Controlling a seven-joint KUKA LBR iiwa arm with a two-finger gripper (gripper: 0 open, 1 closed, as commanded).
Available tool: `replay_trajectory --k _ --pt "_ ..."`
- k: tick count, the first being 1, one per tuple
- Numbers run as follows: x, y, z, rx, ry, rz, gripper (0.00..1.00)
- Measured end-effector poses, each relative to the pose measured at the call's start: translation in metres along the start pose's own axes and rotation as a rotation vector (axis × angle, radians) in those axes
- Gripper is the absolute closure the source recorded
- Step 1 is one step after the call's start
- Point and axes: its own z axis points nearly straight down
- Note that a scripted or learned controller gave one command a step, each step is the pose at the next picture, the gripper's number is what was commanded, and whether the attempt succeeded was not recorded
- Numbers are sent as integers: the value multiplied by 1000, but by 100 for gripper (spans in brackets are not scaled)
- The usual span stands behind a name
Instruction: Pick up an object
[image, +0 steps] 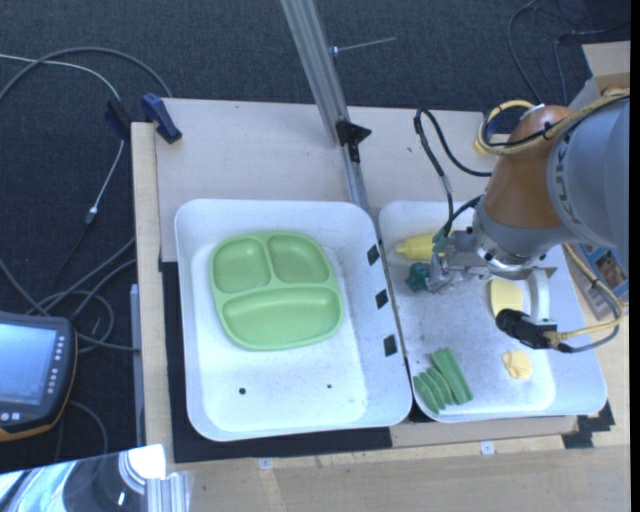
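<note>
We look down from 1 fixed camera above the bench (250, 130), at a slant, far enough to take in both bins (200, 300) whole; the arm (560, 170) enters from the right.

The arm (590, 150) entered at the upper right of the frame. Its outer link was smooth, rounded and grey. Below it, toward centre right, sat a glossy orange band (520, 185), followed by a grey wrist section. Black cables looped beside the orange band at upper right. The gripper (432, 272) at centre right was a compact grey and dark metal assembly.
</note>
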Motion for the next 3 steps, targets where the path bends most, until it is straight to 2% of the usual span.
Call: replay_trajectory --k 3 --pt "1 0 -137 -8 -3 -2 100"
